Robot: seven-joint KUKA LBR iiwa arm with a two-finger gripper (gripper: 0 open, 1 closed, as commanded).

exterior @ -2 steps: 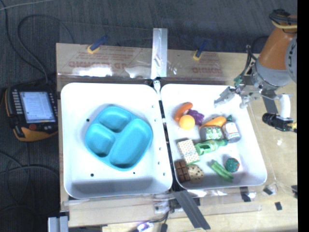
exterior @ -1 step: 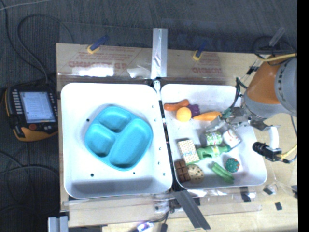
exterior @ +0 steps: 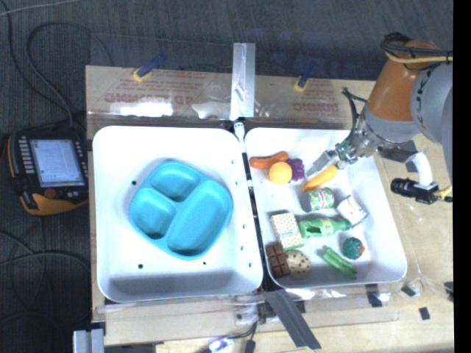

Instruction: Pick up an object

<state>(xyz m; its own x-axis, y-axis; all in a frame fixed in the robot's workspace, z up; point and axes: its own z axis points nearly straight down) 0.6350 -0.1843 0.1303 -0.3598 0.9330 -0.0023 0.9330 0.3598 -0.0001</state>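
Reaching in from three o'clock, the gripper (exterior: pixel 343 153) sits over the right bin (exterior: pixel 390 226), fingers closed on an orange carrot (exterior: pixel 322 176) slanting toward seven o'clock; a blue tray (exterior: pixel 180 208) lies in the left bin (exterior: pixel 110 271)

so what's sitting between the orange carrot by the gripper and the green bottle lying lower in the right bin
In the camera view, a small can with a green label lies between the carrot and the green bottle.
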